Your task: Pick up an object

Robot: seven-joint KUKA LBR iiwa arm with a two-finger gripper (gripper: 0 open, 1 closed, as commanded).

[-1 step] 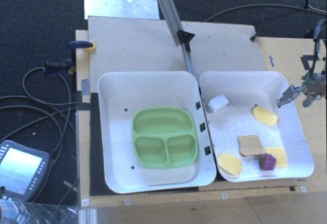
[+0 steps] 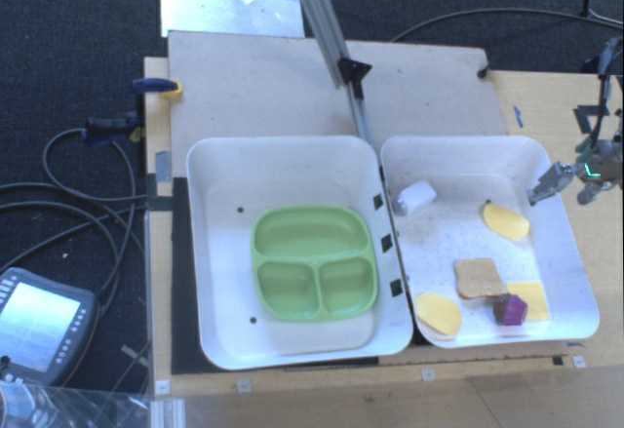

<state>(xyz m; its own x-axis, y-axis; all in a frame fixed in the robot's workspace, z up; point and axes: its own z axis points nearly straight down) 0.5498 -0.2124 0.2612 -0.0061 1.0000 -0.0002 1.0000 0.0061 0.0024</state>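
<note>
The right bin [image 2: 556, 221] holds several small items: a white block [image 2: 416, 195] near its back left, a yellow oval piece [image 2: 506, 220] at mid right, a tan toast-like square [image 2: 479, 277], a purple piece [image 2: 509, 309] beside a flat yellow square [image 2: 533, 297], and a second yellow oval [image 2: 438, 313] at the front left. My gripper [image 2: 568, 178] hangs at the view's right side over the right bin's right rim, just right of and above the yellow oval piece. Nothing shows in its grasp.
The left bin [image 2: 219, 221] carries a green divided plate [image 2: 315, 262]. A slanted grey pole [image 2: 327, 21] crosses the back of the bench down to the gap between the bins. Cables and a hand pendant [image 2: 39, 324] lie off the bench at the left.
</note>
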